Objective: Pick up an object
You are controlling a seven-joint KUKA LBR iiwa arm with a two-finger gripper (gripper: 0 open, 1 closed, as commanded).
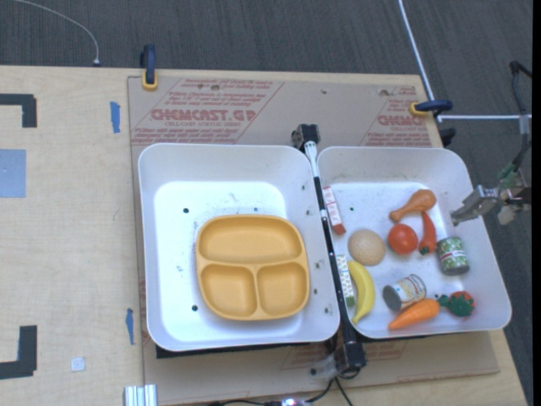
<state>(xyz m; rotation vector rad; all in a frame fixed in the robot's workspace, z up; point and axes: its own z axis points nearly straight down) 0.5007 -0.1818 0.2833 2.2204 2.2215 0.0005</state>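
The end effector (473, 206), its grip state impossible to tell, hangs at the right white plastic bin's (483, 252) rim, the small green-labelled jar (453, 255) just below-left of it.

Divided plate (252, 266) in left bin (161, 252). In right bin (486, 252): banana (364, 290) left, egg (367, 247) behind it, carrot (414, 313) front, drumstick (412, 203) rear.

1. Robotics lab test setup, not a home or kitchen.
2. Light wood table (59, 252) carries black corner marks (24, 110) and blue tape bits (115, 117).
3. Printed cardboard sheet (211, 108) is held down by clamps (149, 66).
4. Two white bins (161, 252) sit side by side: one has a yellow divided tray (252, 266), the other plastic toy food (404, 239).
5. Grey carpet floor (279, 15), loose cable (59, 19).
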